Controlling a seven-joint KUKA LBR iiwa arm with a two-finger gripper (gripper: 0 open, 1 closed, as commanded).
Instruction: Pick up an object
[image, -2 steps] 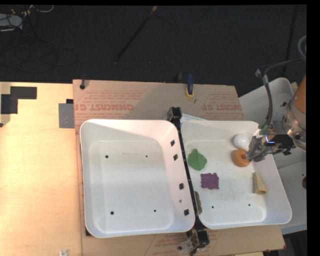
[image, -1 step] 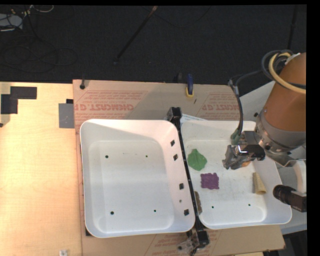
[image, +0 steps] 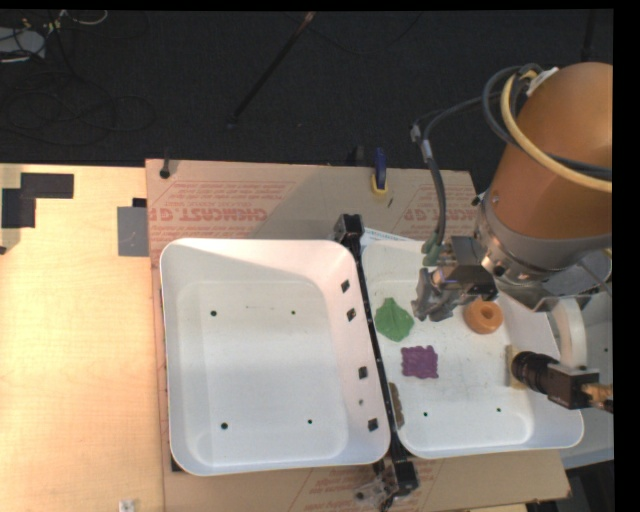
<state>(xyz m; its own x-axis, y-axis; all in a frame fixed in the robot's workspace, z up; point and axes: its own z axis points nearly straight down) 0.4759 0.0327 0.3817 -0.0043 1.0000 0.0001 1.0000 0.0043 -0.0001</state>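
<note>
Two shallow white plastic bins sit side by side on a sheet of brown printed cardboard laid over a pale wooden bench. The left bin is smooth and glossy, with rounded corners and four small dark dots on its floor. The right bin holds three loose objects. One is a crumpled green piece, soft-looking and irregular, lying near the divider between the bins. One is a purple square pad with a knobbly, gridded surface, just in front of the green piece and apart from it. One is an orange ring — thick, matte, doughnut-shaped — lying flat toward the bin's right side.

One grey arm reaches in from the right, its wide orange band rounded and smooth, with dark cables looping beside it. The gripper hangs low over the right bin, between the green piece and the orange ring — just beside the green piece. Its dark metal fingers point down and sit close to one another, but whether they are together or apart cannot be told, and no object is seen between them.

A dark cylindrical fitting with a brown tip sits at the right bin's far edge.
</note>
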